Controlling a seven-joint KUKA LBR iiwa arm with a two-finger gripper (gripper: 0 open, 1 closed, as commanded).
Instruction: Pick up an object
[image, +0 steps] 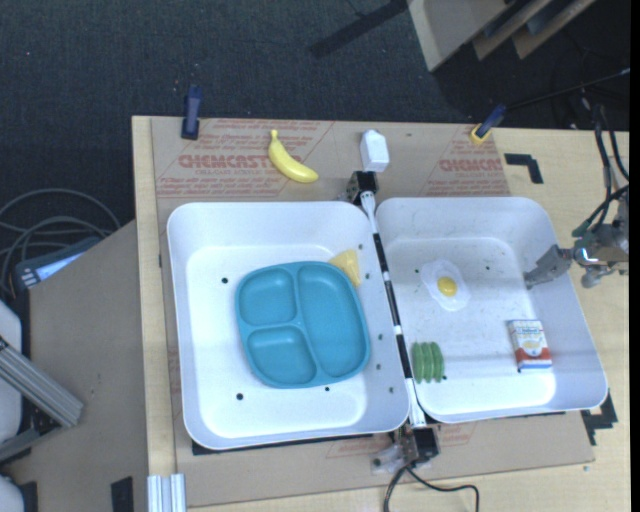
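My gripper hovers at the right rim of the right bin, open, with nothing between its fingers. In that bin lie a fried-egg toy near the middle, a green pea pod at the front left, and a small white, orange and blue carton at the front right, just below and left of the gripper. The left bin holds a blue divided plate and a yellow wedge at the plate's far right corner.
A yellow banana lies on the cardboard bench behind the left bin. A white and black fixture stands at the back between the bins. Blue clips hold the board's back corners. Cables hang at the right.
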